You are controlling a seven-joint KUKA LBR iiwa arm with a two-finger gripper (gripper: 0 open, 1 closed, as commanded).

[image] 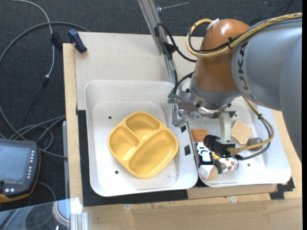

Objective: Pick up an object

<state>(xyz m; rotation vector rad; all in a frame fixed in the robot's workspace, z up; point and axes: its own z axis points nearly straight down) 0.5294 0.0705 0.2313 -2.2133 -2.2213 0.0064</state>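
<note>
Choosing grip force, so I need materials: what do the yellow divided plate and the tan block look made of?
Yellow divided plate: likely molded plastic, smooth and slightly glossy, with soft highlights on rounded rims. Tan block: matte, pale, possibly wood or foam; too small to tell.

Even, bright overhead light; soft shadows under the yellow plate (143,144) toward 5 o'clock. Mild glare on the orange band (218,56). Focus sharp at centre, slightly soft near the corners. Floor (29,47) dim.
</note>
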